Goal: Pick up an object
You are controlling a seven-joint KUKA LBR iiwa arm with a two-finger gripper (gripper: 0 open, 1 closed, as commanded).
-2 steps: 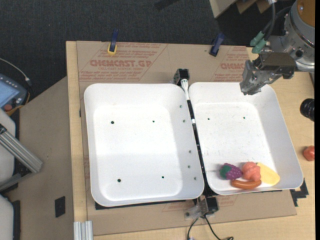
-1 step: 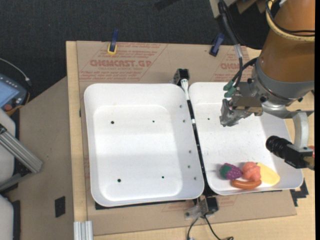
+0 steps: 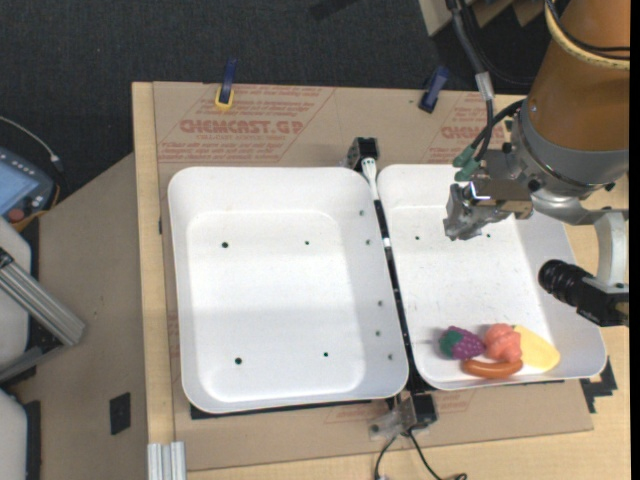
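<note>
A cluster of toy foods lies at the near end of the right bin (image 3: 520,268): a purple grape bunch (image 3: 462,343), a pinkish-orange piece (image 3: 504,342), a yellow piece (image 3: 541,353) and an orange-red sausage-like piece (image 3: 492,368). My gripper (image 3: 463,224) hangs over the far middle of the right bin, well away from the toys, with nothing visible between its fingers. The grey arm with its orange band comes in from the upper right.
The left bin (image 3: 280,288) sits beside the right one, joined by a black clip strip (image 3: 390,268). Both rest on a cardboard sheet (image 3: 260,118) held by clamps. A black cylindrical fixture (image 3: 570,283) juts over the right bin's right edge.
</note>
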